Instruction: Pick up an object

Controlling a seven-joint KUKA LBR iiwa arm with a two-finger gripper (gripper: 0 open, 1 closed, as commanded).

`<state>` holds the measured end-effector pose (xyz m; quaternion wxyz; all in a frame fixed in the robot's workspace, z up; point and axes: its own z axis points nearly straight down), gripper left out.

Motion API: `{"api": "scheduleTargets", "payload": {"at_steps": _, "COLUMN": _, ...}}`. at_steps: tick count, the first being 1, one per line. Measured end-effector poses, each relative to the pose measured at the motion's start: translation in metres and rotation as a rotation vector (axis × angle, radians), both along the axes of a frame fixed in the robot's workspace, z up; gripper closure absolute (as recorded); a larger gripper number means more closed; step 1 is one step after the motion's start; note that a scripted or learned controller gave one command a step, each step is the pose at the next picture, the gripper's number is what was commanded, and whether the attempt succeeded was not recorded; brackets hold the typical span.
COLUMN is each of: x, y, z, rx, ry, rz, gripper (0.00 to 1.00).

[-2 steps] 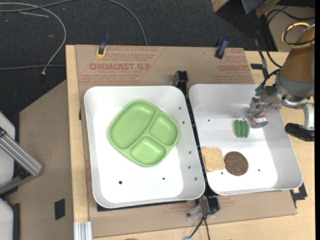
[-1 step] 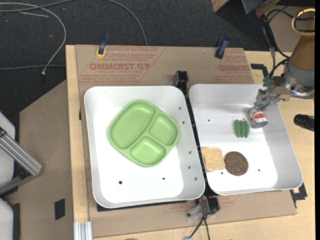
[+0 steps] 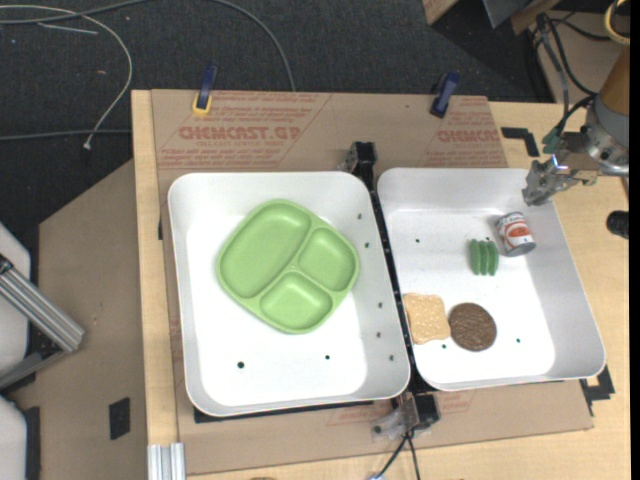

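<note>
The right bin (image 3: pixel 560 353) holds a small silver can with a red label (image 3: pixel 515 233), lying on its side near the far right corner. Beside the can on its left lies a small green ridged piece (image 3: pixel 484 257). At the bin's near left lie a tan square cracker (image 3: pixel 425 317) and a round brown cookie (image 3: pixel 472 326), close together. My gripper (image 3: pixel 541 182) hangs over the far right rim of this bin, a little beyond and to the right of the can, with nothing seen in it.
The left bin (image 3: pixel 200 368) carries a light green divided plate (image 3: pixel 288 265) near its middle. A black clamp (image 3: pixel 362 156) sits between the bins at the back. Cardboard (image 3: pixel 300 128) lies under both bins, and cables run behind the arm at the right.
</note>
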<state>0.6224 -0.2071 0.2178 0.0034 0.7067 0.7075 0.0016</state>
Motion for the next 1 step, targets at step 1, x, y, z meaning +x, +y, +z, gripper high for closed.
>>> {"api": "scheduleTargets", "payload": {"at_steps": 1, "x": 0.0012, "y": -0.0003, "z": 0.0234, "rx": 0.0, "ry": 0.002, "rz": 0.0, "gripper": 1.0}}
